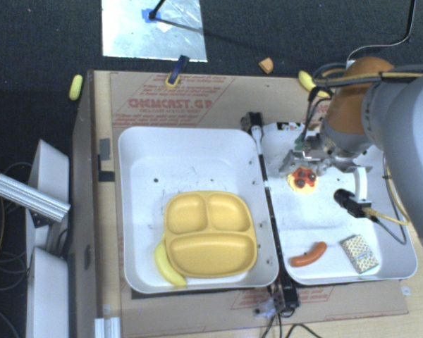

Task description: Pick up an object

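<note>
In the right white bin (402, 263), the small round orange-and-red toy (302, 179) lies directly under the 2-finger gripper (307, 162); whether it grasps is unclear.

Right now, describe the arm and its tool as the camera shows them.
The arm is bulky and rounded, grey, with an orange band above the wrist. Below that sits a metallic silver tool with small dark parts. Yellow-tipped and dark cables loop near the wrist, and a thin black cable runs up past the arm's top. I can read no markings on it.
</note>
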Controlling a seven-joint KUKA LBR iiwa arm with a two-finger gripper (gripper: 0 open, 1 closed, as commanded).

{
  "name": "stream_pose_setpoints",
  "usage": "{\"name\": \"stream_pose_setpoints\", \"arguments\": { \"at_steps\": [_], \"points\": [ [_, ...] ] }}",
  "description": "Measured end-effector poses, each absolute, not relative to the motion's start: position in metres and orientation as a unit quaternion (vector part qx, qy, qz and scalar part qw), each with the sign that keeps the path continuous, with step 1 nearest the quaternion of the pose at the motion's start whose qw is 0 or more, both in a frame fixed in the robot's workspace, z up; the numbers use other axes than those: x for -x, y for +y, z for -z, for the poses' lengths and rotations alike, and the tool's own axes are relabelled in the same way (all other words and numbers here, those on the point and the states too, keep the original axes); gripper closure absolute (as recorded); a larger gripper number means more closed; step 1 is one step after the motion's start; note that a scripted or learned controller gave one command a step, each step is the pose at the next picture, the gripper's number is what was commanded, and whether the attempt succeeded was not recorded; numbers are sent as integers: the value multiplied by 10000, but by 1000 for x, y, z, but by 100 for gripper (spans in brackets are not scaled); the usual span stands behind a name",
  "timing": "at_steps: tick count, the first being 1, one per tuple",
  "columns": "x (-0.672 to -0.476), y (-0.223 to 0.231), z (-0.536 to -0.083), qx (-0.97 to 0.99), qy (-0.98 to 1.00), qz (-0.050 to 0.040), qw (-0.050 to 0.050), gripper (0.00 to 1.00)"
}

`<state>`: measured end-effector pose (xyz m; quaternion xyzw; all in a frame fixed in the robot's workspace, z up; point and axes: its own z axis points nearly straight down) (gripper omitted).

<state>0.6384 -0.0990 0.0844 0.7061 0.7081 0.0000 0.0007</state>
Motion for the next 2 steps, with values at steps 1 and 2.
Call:
{"name": "stream_pose_setpoints", "arguments": {
  "at_steps": [1, 2],
  "points": [
    [-641, -100, -99, -7050, 7092, -25, 48, 100],
    [-570, -127, -157, -7069, 7073, -4, 13, 100]
  ]
}}
